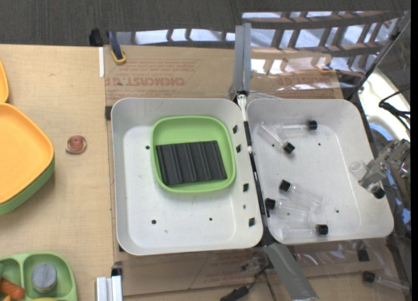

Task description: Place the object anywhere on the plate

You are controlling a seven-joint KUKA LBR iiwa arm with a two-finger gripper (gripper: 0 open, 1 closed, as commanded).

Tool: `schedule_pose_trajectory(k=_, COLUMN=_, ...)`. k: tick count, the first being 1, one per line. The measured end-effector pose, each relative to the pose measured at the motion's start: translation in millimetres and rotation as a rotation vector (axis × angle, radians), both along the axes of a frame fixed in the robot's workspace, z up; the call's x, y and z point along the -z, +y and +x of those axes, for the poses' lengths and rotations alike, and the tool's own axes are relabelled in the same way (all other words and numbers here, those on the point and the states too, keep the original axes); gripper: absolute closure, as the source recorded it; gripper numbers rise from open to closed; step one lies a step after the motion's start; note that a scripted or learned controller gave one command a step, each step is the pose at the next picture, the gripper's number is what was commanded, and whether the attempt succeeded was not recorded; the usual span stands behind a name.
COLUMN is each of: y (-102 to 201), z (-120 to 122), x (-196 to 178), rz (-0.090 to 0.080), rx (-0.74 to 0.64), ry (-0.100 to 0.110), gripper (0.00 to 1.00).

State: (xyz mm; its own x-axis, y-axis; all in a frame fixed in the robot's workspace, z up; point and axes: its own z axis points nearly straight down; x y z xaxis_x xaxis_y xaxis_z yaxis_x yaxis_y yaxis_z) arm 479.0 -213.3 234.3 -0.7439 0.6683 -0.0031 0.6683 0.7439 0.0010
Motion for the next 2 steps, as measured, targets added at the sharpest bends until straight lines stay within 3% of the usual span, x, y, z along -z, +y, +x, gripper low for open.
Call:
schedule_pose_trajectory(k=1, y=-8.4, z=-1.1, x=65.0, rz=0.002, rx=-0.081, ry=0.004, gripper=1.0)
schedule_pose_trajectory(k=2, y=-8.7, z=0.2, x=1.4, rz=0.0, rx=-0.231, ry=0.0, gripper=1.0)
